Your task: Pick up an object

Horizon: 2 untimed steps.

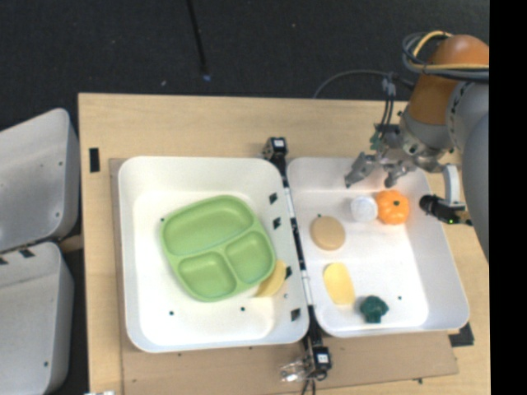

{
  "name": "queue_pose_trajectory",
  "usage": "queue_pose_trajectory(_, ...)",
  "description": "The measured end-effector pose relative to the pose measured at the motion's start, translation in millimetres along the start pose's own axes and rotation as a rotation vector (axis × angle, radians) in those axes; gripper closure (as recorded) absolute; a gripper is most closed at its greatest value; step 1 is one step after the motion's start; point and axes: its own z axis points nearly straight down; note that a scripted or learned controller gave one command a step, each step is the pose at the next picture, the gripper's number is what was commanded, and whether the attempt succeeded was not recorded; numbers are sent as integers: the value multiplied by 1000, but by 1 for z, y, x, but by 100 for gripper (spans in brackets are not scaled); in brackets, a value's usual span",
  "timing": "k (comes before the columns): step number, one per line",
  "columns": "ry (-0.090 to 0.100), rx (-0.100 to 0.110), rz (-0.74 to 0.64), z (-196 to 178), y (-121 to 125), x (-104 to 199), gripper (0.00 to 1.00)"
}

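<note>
While the gripper (pixel 377 174) hung spread and empty above the white disc (pixel 363 209) — beside the orange pumpkin (pixel 393 207) (touching?) — centring first looked wise.

Cam view: single fixed cam, overhead, tilted, far enough to take in the whole bench (pixel 99 109) w/ both white bins, left bin (pixel 136 319) and right bin (pixel 440 295). Arm (pixel 440 81) enters frame from right. Dark floor fills top of frame.

I was working in a robotics lab: a plywood surface (pixel 99 122) carried two white bins (pixel 136 319), cables (pixel 193 23) trailed over dark flooring, and toy food filled in as props.
</note>
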Motion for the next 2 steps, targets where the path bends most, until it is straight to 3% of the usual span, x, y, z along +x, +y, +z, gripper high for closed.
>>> queue_pose_trajectory(1, -1, -3, -3, 36, 0, -1, 0)
queue_pose_trajectory(2, -4, -8, -5, 22, 1, -2, 100)
